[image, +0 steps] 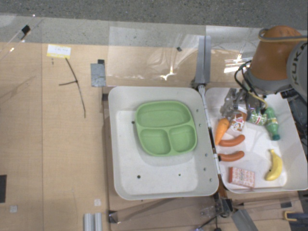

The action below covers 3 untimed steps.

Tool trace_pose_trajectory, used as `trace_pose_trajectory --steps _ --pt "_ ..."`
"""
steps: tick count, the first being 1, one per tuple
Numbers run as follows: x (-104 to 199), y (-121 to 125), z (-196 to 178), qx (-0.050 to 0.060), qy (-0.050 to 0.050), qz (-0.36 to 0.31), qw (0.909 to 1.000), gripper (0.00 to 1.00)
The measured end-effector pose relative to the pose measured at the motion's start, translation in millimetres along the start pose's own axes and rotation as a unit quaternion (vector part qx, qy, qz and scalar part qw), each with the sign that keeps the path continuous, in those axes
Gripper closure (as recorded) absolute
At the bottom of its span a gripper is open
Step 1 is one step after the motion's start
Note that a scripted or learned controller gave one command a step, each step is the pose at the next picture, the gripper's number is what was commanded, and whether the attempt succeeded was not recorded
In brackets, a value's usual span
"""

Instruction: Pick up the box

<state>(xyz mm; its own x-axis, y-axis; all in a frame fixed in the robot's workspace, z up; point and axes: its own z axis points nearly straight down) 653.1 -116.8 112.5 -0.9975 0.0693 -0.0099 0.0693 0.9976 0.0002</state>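
The arm enters at upper right of frame, orange band showing, with its gripper low over the upper left part of the right bin. Jaw state: cannot tell, since the metal parts blur together against the bin floor.

The box, pinkish red and flat, lies at the lower middle of the right bin, well apart from the gripper. Around it lie a banana to its right, two sausages above it, a carrot by the bin's left wall, a small red and white carton just below the gripper, and a green bottle at the right.

The left bin holds a green divided plate.
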Motion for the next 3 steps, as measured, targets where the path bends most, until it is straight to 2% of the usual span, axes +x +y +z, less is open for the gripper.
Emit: trace_pose_trajectory --steps 1,2,3 --pt "-4.3 48.8 -82.9 0.0 -0.002 0.048 0.9989 1.0" --pt "7.2 83.3 -81.0 0.0 0.0 0.272 0.9622 1.0" --pt "38.5 95.8 -80.3 0.001 0.001 0.441 0.8973 1.0"
